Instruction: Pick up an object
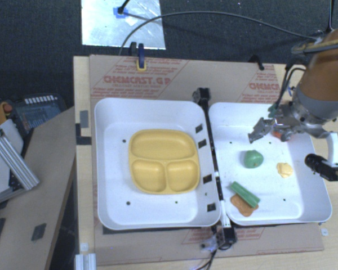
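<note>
My two-finger gripper [259, 133] hangs over the far part of the right shallow white bin [315, 204]; whether it is spread or clenched I cannot tell, and I see nothing in it. Nearest is the round green lump [253, 159], near the bin's middle, just on the near side of the tool. A small pale yellow piece [284, 169] lies towards the right edge, and a long green piece [245, 194] rests against an orange piece [242, 206] by the near left corner. The left bin [110, 207] carries a yellow three-compartment plastic tray [160, 160]. I judge the round lump the best choice: centre above it, descend straight, close across its width.
</note>
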You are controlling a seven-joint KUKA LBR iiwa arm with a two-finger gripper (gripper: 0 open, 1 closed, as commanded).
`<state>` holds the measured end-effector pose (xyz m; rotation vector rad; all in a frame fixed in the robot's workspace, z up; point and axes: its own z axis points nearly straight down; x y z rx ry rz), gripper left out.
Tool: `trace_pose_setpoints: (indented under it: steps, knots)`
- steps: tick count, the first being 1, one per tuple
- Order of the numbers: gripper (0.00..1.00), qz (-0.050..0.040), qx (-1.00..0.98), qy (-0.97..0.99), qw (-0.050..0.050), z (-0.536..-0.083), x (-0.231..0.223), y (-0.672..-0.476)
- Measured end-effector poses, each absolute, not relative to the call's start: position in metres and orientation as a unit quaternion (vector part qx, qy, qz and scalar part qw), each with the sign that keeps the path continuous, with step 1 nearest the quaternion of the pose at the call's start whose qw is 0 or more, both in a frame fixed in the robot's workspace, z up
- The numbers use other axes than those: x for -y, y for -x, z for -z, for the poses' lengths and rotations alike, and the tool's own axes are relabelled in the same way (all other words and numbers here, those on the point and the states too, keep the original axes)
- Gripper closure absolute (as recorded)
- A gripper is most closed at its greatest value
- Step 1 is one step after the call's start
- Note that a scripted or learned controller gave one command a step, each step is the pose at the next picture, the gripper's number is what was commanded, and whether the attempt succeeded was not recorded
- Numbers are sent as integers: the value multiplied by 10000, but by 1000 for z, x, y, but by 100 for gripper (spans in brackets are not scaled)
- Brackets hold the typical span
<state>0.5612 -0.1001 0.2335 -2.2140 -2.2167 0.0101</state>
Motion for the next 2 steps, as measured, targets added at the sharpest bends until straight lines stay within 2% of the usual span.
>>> trace_pose_setpoints:
  steps: [1,2]
  knots:
    - [0,4,7083,7059,-5,-239,100,-564]
    - [0,0,7075,7067,2,-199,100,-566]
